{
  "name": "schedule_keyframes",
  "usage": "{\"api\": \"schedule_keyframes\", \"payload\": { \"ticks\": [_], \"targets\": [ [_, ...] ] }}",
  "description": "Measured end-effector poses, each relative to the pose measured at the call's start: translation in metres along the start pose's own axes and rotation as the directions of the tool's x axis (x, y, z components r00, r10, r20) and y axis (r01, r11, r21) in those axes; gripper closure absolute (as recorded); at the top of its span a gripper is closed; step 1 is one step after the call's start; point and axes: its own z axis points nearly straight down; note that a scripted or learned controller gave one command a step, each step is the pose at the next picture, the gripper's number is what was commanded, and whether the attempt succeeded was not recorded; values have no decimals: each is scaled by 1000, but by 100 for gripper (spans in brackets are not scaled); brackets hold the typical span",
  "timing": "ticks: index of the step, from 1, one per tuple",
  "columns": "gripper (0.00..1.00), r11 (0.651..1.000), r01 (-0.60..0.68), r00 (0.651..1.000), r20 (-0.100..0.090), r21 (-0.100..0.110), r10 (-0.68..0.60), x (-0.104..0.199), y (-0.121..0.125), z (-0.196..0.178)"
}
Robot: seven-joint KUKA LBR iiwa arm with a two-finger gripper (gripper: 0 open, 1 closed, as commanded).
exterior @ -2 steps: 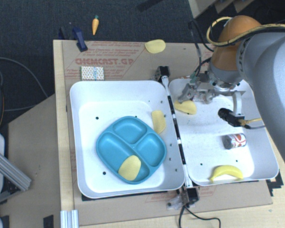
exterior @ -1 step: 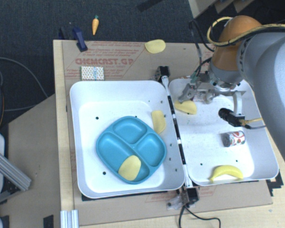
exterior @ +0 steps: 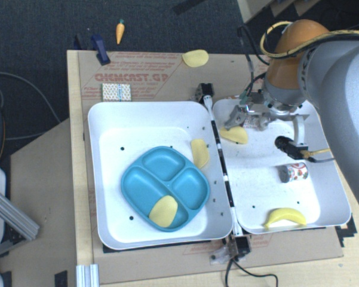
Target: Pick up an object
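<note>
My gripper [exterior: 246, 119] hangs low over the far left corner of the right bin [exterior: 322, 190]. A pale yellow piece [exterior: 235, 136] lies on the bin floor just below and in front of it, close to the gripper or touching it. Further right in the same bin lies a small patterned can [exterior: 294, 172] on its side. A yellow banana [exterior: 285, 217] rests near the bin's front edge.
The left bin [exterior: 107, 130] holds a blue divided plate [exterior: 167, 181] with a yellow piece [exterior: 163, 211] in one compartment and another yellow piece [exterior: 199, 152] beside it. On the bench behind lie a yellow lump [exterior: 195, 58], a patterned packet [exterior: 116, 91] and a blue item [exterior: 99, 48].
</note>
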Motion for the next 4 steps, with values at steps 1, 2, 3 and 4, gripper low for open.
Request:
{"api": "schedule_keyframes", "payload": {
  "ticks": [1,2,3,4],
  "targets": [
    [0,1000,0,1000,1,-1,0,0,0,0],
    [0,1000,0,1000,-2,0,0,-1,0,0],
    [0,1000,0,1000,-2,0,0,-3,0,0],
    [0,1000,0,1000,1,0,0,0,0,0]
  ]
}}
